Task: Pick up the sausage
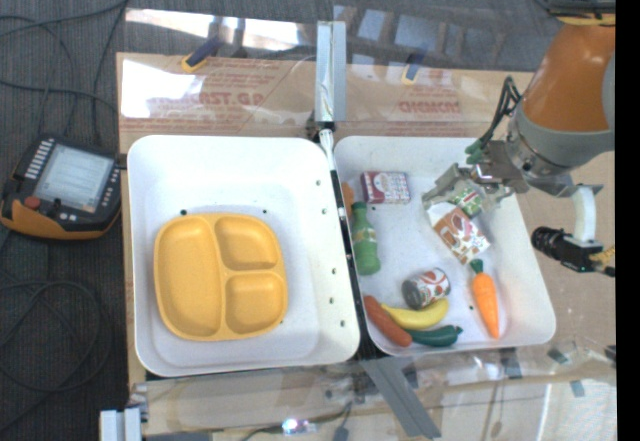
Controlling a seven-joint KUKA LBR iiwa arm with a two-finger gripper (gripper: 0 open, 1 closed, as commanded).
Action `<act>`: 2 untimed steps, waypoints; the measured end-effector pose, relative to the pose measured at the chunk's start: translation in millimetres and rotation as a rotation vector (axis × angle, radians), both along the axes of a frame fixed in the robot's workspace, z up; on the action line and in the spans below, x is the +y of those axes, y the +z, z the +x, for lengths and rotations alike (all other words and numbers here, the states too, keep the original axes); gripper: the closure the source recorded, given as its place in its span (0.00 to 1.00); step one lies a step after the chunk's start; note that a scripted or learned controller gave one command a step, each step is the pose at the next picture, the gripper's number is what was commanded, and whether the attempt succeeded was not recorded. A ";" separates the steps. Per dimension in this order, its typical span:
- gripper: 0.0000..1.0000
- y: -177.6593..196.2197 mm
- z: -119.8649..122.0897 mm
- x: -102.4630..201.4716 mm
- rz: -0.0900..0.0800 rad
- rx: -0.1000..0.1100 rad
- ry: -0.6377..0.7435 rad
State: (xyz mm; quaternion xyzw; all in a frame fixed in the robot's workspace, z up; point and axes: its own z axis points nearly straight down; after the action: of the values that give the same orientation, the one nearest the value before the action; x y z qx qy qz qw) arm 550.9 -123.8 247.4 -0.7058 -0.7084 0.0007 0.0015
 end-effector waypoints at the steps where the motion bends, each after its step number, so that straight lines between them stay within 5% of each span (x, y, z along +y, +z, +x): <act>1: 0.00 -125.9 -40.3 20.9 0.001 0.001 0.004; 2: 0.00 -156.7 -60.8 21.7 -0.006 -0.024 -0.197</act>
State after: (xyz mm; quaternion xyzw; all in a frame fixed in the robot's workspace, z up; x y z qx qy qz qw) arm 490.1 -102.1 90.7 -0.7721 -0.6355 -0.0059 -0.0091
